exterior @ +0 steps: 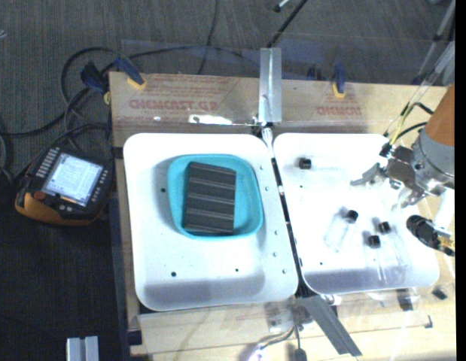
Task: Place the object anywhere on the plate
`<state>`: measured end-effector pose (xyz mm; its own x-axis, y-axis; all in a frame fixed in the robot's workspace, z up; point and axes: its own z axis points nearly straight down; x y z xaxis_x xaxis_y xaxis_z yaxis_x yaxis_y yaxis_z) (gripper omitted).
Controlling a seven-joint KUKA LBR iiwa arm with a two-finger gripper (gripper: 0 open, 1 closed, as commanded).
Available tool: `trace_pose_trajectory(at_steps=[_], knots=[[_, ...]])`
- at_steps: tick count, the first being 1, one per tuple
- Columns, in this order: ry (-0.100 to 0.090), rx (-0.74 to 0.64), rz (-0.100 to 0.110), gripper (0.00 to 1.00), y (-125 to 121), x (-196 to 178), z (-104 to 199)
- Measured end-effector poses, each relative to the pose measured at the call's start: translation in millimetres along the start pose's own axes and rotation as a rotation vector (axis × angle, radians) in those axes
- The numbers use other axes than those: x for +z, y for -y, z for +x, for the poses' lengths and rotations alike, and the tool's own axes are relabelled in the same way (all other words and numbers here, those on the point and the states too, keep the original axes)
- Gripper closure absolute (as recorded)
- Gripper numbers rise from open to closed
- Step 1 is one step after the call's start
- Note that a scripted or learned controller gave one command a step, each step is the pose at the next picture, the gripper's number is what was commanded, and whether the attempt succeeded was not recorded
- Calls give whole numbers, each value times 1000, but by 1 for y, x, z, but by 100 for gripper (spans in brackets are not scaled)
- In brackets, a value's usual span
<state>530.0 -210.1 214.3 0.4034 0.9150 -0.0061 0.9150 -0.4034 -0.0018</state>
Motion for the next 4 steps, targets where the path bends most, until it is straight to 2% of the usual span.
trace_pose_trajectory(at_steps=[1,2,3,4], knots=[[-2,27,-3,0,-10,-146,12],[-2,144,1,0,10,-59,2],[-4,214,-1,0,24,-79,-14],[-2,276,-2,0,-6,-162,0]])
